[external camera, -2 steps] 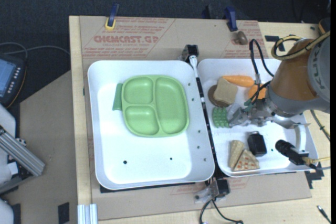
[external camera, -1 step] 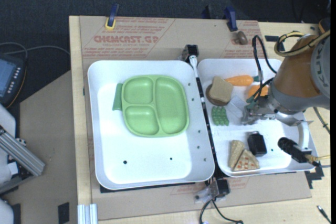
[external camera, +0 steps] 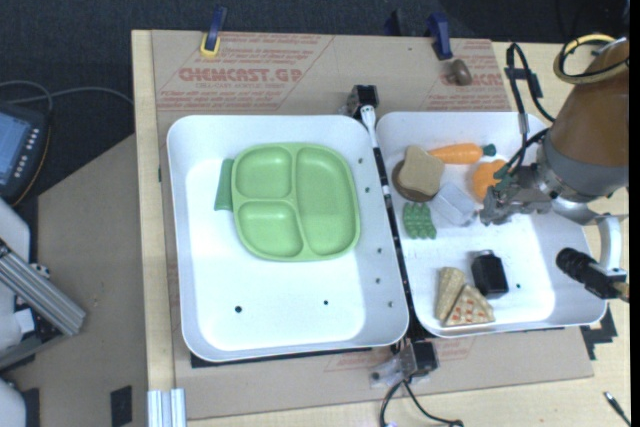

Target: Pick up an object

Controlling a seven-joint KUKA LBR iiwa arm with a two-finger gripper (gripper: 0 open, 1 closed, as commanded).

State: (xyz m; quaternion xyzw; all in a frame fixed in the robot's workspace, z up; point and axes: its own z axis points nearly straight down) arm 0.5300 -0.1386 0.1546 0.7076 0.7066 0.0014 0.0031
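Green plate (external camera: pixel 296 200): I see it in the left bin (external camera: pixel 200 245).
Gripper (external camera: pixel 497 203): above the right bin (external camera: pixel 560 300), beside the carrot (external camera: pixel 455 153); grip state I cannot tell.

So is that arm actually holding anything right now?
It cannot be told: the gripper hangs over the right bin near the orange toy, and its tips are too blurred.
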